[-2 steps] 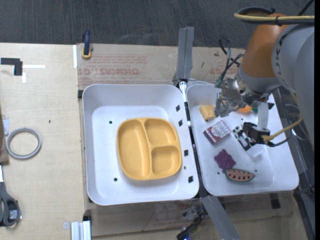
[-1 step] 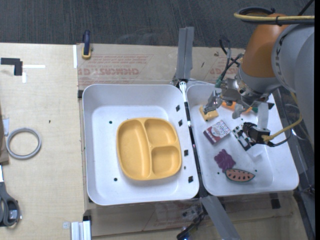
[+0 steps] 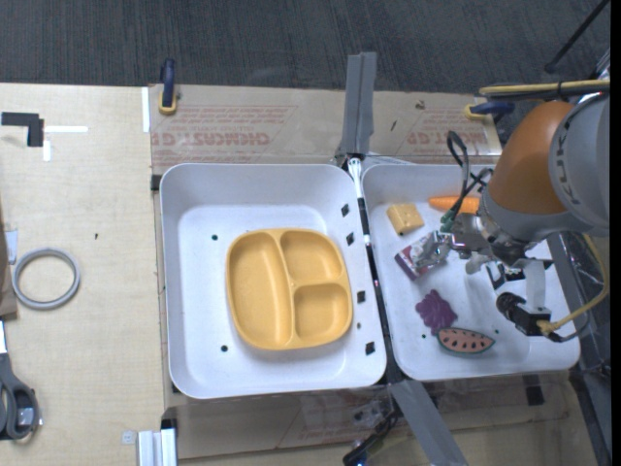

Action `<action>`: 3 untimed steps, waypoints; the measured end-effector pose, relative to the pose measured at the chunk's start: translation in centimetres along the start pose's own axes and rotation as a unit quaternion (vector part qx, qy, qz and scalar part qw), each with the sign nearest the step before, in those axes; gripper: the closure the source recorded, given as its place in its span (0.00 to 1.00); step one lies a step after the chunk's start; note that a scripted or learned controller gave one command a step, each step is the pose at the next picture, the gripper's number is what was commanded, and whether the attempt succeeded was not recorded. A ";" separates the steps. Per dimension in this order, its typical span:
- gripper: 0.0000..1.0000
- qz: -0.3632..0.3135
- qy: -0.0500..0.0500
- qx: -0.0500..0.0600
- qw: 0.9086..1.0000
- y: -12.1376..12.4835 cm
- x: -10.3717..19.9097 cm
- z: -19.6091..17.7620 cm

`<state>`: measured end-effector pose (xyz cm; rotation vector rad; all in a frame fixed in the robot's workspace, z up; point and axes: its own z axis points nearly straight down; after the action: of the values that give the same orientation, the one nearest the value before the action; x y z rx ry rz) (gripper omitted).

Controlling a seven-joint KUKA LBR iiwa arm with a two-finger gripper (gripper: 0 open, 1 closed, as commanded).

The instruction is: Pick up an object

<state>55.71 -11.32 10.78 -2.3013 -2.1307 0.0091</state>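
Note:
The right bin [image 3: 543,352] holds several small objects. A yellow block [image 3: 406,217] and an orange carrot [image 3: 452,203] lie at the back. A crinkled silver and purple packet [image 3: 421,256] is in the middle, with a purple grape cluster [image 3: 437,310] and a watermelon slice [image 3: 466,340] nearer the front. My gripper [image 3: 454,244] reaches in from the right, low over the bin, and its tip meets the right end of the packet. The wrist hides the contact.
A yellow three-part plate [image 3: 289,287] lies in the left bin [image 3: 184,260]. On the bench to the left are a grey tape ring [image 3: 42,278] and scissors [image 3: 16,406]. A black cable end [image 3: 519,314] hangs over the right bin's front right.

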 end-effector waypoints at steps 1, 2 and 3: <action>0.00 0.012 0.001 0.000 1.000 -8.0 -1.0 2.0; 0.00 0.013 0.000 -0.002 1.000 -7.9 -2.0 -3.9; 0.00 0.103 0.000 -0.001 0.995 -6.8 0.2 -6.0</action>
<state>48.99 -10.64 16.79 -2.5103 -1.8839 0.0072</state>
